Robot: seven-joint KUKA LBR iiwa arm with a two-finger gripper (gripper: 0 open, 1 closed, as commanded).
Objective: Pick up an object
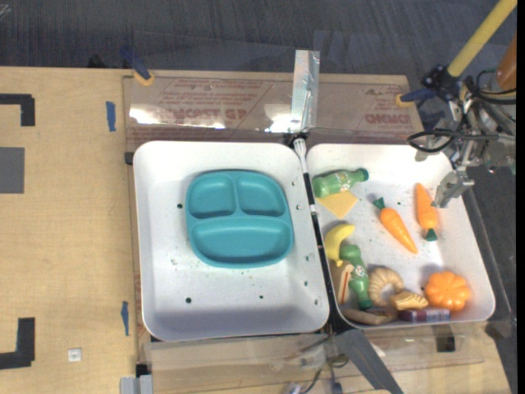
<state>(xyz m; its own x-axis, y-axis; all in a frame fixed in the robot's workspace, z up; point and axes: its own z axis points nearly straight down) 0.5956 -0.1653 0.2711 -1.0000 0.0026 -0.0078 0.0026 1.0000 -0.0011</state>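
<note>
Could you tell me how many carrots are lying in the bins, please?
2. One carrot lies slantwise mid-bin in the right bin; the other carrot lies just right of it, nearer the wall. The pile of toy food at the front could hide more.

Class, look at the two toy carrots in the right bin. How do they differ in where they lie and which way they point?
The left carrot lies nearer the bin's middle, slanted, with its green top toward the upper left. The right carrot lies near the bin's right wall, almost straight up and down in the camera view, with its green top toward the bottom. The left one looks a little longer. Both are orange with green tops.
</note>
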